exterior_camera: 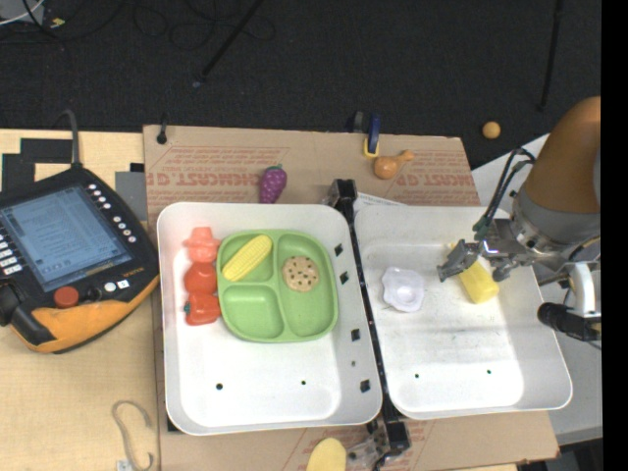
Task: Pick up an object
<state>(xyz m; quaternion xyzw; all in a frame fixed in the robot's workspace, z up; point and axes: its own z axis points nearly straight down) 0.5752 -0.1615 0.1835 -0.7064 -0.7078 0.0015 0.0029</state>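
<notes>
My gripper [478,266] hangs low over the right bin [510,381], in its upper right part, and it looks open. A yellow block [479,285] lies on the bin floor right under the gripper, partly covered by it. I cannot tell whether the gripper touches the block. A white crumpled object [402,289] rests to the left of the block, apart from the gripper.
The left bin [255,381] holds a green divided plate [278,314] with a corn cob [244,256] and a cookie [300,273], and red toys [201,278] beside it. A teach pendant [69,253] lies at the far left. Small toys lie on the cardboard behind the bins.
</notes>
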